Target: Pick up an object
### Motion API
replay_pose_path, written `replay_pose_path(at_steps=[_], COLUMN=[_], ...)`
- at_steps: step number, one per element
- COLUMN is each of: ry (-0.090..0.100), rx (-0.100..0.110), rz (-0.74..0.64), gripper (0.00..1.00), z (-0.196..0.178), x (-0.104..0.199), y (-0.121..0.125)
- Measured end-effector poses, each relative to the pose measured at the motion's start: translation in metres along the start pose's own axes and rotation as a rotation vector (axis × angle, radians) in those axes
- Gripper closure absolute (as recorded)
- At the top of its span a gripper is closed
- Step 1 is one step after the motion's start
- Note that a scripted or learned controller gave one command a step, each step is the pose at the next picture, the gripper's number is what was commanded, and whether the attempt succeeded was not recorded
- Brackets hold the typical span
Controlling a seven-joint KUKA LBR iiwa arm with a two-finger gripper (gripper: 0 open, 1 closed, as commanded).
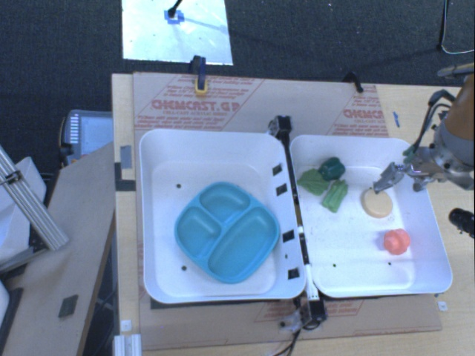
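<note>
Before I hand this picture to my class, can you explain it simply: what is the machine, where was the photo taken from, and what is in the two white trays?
The photo looks down at a slant from a fixed camera above a bench. The grey machine entering from the right is a robot arm; its gripper is its two-fingered hand. It hovers over the right bin, just above a cream disc, and nothing is seen held between its fingers. That bin also has green toy pieces and a pink lump. The left bin holds a blue divided plate.

You look down from high above the bench, tilted a bit, and you see both white bins whole. The floor lies past the bench.
</note>
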State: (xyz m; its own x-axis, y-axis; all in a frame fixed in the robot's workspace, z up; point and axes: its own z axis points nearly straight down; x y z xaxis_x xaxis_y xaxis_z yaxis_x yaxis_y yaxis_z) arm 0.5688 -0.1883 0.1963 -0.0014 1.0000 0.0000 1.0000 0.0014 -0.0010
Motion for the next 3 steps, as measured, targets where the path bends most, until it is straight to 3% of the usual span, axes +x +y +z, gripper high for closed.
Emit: replay_pose_path(at_steps=[1,2,3], ry=[0.001,-0.002,-0.002], rx=[0.002,-0.006,-0.007], rz=[0.0,0.0,-0.002], gripper=[0.0,1.0,1.0], z=[0.063,0.048,-0.011], x=[-0.003,-0.003,0.0], y=[-0.001,0.001,-0.006])
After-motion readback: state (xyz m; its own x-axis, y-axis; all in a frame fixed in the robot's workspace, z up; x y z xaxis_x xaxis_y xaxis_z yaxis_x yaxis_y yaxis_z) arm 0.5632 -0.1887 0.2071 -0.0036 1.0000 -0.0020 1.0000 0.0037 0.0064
